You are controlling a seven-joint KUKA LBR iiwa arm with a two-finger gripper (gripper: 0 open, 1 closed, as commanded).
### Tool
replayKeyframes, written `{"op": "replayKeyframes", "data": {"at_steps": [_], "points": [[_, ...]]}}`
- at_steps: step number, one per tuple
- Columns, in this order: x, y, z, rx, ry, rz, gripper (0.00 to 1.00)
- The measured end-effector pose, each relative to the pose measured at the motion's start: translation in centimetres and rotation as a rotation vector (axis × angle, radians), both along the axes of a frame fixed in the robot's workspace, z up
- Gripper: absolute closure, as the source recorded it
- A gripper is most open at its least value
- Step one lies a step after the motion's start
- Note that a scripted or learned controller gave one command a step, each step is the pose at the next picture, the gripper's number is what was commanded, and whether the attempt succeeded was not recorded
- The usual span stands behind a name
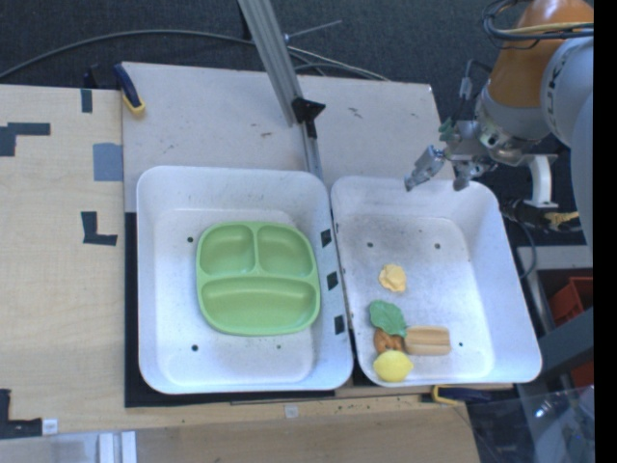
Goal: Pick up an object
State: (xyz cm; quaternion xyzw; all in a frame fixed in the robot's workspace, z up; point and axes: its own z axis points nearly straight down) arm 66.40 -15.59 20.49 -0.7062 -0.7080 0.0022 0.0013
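Small toy foods lie in the right bin [482, 258]: a pale yellow piece [392, 278] near its middle, and toward the front a green leaf [387, 315], an orange-brown piece [388, 340], a tan bun-like piece [428, 340] and a yellow lemon [392, 366]. My gripper [439, 171] hangs over the bin's far rim, well behind these foods. Its two fingers stand apart with nothing between them.
The left bin [159, 258] holds a green divided plate [257, 278]. A slanted metal pole [275, 46] with a black clamp rises behind the bins. Cables run across the dark floor at the back. A blue-and-yellow clamp [128, 89] sits at the board's far left corner.
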Motion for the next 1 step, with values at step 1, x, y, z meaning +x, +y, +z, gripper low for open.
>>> {"op": "replayKeyframes", "data": {"at_steps": [1], "points": [[-0.46,0.34,-4.47,0.0,0.001,0.0,0.0]]}}
